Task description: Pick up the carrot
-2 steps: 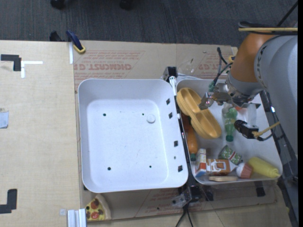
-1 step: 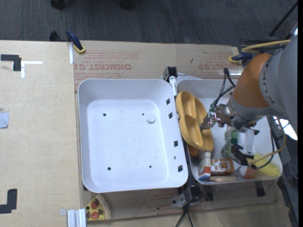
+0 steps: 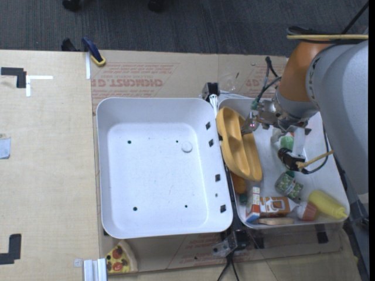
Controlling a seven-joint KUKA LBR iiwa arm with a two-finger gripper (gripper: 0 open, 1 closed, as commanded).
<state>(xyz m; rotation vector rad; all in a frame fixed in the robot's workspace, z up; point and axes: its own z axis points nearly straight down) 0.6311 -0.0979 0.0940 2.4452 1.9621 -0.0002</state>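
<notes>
**Q:** Looking down on the table (image 3: 47,174), what is laid out, and where is the carrot?

**A:** Two shallow white bins sit side by side. The left bin (image 3: 111,215) fills the centre of the frame. The right bin (image 3: 337,183), at centre right, is crowded. An orange stub that I take to be the carrot (image 3: 238,184) lies along that bin's left wall, mostly tucked under the lower end of a yellow banana-shaped dish (image 3: 239,145), so little of it shows.

**Q:** What else shares that bin?

**A:** A small printed carton (image 3: 273,205) lies near the lower edge, a green can (image 3: 287,184) sits just above it, and a yellow squeeze bottle (image 3: 327,204) rests in the lower right corner.

**Q:** Where is the arm, and what is the pincer doing?

**A:** The grey arm (image 3: 345,98) reaches in from the right, its orange band (image 3: 296,69) at upper right. The pincer (image 3: 280,122) hangs over the upper part of the right bin, above and to the right of the carrot, with the dish between them. Whether it is open or closed cannot be told, and nothing is seen in its grip.

**Q:** Why would the pickup be awkward?

**A:** Likely because the carrot is wedged between bin wall and dish, leaving little room for a grasp.
</notes>
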